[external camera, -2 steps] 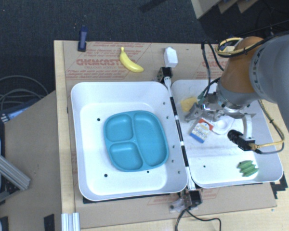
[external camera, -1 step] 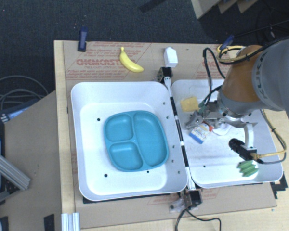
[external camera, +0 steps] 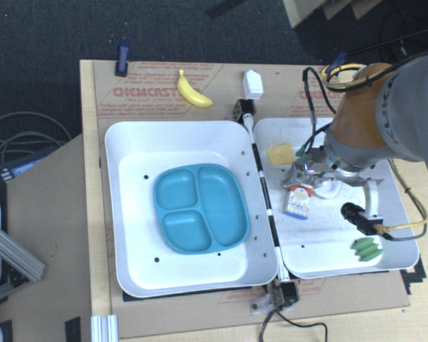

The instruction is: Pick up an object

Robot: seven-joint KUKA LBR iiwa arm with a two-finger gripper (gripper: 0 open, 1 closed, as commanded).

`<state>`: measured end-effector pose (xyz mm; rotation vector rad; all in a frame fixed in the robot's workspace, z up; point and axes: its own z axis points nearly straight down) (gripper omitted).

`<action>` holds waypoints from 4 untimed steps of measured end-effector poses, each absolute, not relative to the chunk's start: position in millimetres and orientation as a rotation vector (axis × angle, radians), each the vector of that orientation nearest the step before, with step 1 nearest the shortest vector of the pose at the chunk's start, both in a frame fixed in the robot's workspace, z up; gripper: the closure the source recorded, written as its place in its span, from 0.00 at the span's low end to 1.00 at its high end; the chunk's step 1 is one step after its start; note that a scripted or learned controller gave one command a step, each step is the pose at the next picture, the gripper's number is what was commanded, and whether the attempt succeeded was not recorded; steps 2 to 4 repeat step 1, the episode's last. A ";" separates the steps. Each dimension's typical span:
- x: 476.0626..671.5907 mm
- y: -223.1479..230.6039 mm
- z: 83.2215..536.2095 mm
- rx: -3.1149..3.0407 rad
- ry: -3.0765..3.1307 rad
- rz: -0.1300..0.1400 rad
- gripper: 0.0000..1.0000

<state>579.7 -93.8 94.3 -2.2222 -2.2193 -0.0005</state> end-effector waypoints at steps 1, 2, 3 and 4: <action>581.2 -29.8 223.7 -2.221 -2.223 -0.002 1.00; 581.2 -29.8 223.7 -2.221 -2.223 -0.002 1.00; 581.2 -29.8 223.7 -2.221 -2.223 -0.002 1.00; 581.2 -29.8 223.7 -2.221 -2.223 -0.002 1.00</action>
